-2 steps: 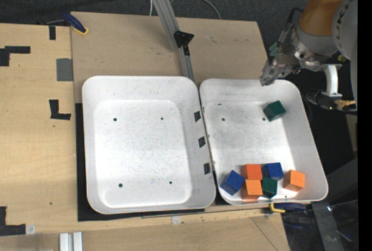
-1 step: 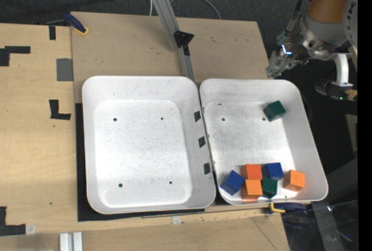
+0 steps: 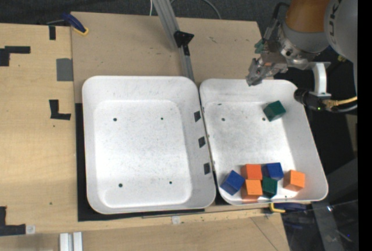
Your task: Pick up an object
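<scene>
My gripper (image 3: pixel 254 78) hangs over the far rim of the right bin (image 3: pixel 302 128), its fingertips close together with nothing between them. A dark green block (image 3: pixel 274 110) lies alone in the far part of that bin, a little right of and nearer than the fingertips. Along the bin's near edge lie several blocks: a blue one (image 3: pixel 233 181), an orange one (image 3: pixel 252 171), another orange one (image 3: pixel 253 187), a blue one (image 3: pixel 274 170), a green one (image 3: pixel 269 186) and an orange one (image 3: pixel 294 179).
The left bin (image 3: pixel 93 128) sits beside the right one, their rims touching. A slanted metal pole (image 3: pixel 165 6) rises behind the bins. The wooden bench (image 3: pixel 35 128) extends to the left with black tape marks.
</scene>
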Controlling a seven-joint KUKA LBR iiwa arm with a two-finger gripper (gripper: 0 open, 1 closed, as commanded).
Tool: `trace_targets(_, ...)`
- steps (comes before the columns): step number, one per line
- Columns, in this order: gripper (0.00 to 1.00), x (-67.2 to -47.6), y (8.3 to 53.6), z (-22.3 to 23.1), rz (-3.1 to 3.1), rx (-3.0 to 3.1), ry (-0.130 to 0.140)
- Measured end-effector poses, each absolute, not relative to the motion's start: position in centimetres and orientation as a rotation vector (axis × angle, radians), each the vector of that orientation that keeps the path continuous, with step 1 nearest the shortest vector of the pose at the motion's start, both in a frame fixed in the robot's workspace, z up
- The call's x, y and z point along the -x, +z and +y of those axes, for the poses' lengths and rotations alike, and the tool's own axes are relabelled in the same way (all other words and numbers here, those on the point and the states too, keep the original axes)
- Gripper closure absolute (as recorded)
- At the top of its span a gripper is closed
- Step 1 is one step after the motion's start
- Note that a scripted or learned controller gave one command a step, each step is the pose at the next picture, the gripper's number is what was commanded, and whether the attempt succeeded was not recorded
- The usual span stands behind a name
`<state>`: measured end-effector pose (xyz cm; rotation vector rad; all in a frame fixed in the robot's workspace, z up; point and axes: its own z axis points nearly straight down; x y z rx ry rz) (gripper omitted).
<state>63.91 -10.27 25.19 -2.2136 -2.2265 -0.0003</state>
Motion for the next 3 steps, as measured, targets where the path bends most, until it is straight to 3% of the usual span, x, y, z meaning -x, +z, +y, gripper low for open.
trace_targets(3,1.00,-57.1,24.5,4.9,-2.227,2.211,0.001)
